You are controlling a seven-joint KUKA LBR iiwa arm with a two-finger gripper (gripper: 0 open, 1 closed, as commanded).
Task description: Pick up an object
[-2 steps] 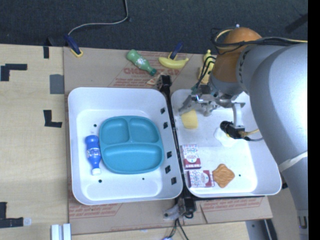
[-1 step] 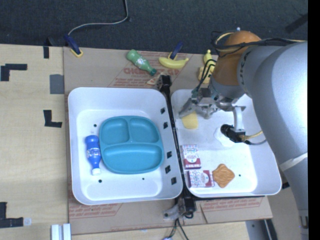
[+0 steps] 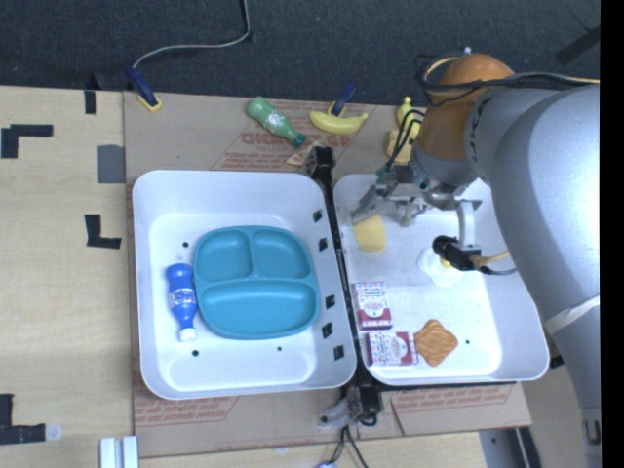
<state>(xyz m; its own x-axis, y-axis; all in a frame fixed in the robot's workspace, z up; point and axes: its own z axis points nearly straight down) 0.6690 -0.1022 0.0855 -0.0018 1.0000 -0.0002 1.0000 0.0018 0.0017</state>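
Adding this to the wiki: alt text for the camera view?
A grey arm's gripper hovers in the right bin near a yellow block, with two red packets and a cookie nearer the front. The left bin holds a blue divided tray and blue bottle.

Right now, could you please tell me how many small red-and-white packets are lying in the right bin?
2. One red-and-white packet lies near the bin's left wall; the other packet sits just below it, beside the brown cookie. The arm covers part of the right bin, so more could be hidden.
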